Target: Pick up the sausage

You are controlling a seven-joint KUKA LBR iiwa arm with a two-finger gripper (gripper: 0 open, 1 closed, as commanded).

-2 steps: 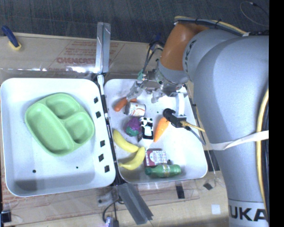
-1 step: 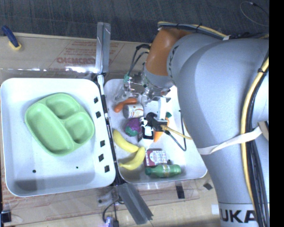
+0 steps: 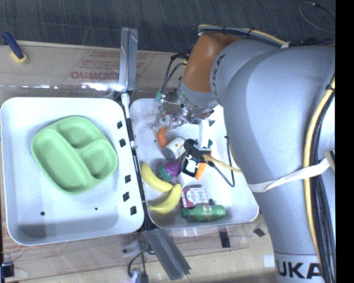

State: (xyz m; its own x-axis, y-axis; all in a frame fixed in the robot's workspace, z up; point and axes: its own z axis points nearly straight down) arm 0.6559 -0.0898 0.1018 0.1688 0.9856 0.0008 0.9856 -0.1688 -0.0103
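Two white bins sat on the bench [image 3: 59, 63]. At upper centre, the claw [image 3: 165, 118] hung over the right bin [image 3: 245, 208]; its opening was unclear. Below it lay the sausage [image 3: 161, 136], near bananas [image 3: 156, 181]. A green plate [image 3: 74, 153] filled the left bin [image 3: 23, 217].

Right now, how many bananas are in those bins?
2. One banana lies by the right bin's left wall; the other banana curves just below it. The arm may hide more.
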